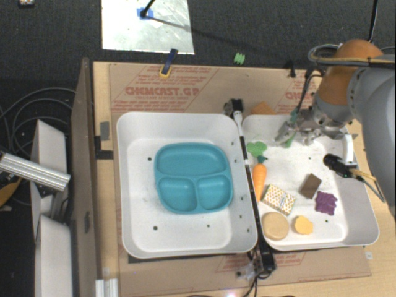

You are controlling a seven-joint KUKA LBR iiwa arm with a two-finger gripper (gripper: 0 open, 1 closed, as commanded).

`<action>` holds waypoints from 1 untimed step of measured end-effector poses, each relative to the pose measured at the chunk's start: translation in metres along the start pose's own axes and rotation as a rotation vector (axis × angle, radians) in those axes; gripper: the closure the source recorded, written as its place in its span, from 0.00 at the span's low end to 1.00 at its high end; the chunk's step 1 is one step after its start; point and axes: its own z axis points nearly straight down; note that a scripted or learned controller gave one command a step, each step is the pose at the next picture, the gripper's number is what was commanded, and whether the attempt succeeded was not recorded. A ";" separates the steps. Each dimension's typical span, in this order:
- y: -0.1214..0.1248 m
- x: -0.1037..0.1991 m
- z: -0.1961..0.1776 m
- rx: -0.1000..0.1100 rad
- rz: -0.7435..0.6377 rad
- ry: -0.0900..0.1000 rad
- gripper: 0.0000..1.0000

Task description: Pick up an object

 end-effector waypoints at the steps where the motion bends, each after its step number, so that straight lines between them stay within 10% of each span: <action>1: 0.001 0.001 -0.014 -0.006 -0.003 0.000 1.00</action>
